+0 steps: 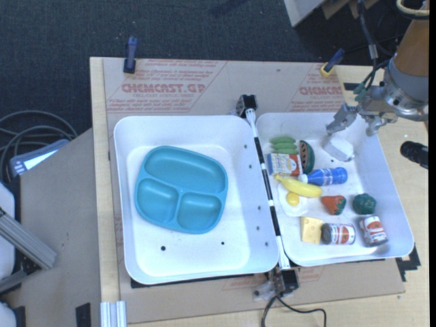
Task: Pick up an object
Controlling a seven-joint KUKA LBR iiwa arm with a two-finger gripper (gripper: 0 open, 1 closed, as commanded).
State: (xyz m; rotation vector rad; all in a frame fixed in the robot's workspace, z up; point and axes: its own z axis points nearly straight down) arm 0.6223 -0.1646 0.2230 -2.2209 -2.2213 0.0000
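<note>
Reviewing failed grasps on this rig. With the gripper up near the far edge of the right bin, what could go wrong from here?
1. Clutter: the banana, blue bottle and carton sit packed together, so a descent there may nudge neighbours instead of gripping one.
2. The cans lie on their sides and could roll away on contact.
3. The gripper hangs by the right bin's far wall; a low approach could clip that rim.
</note>
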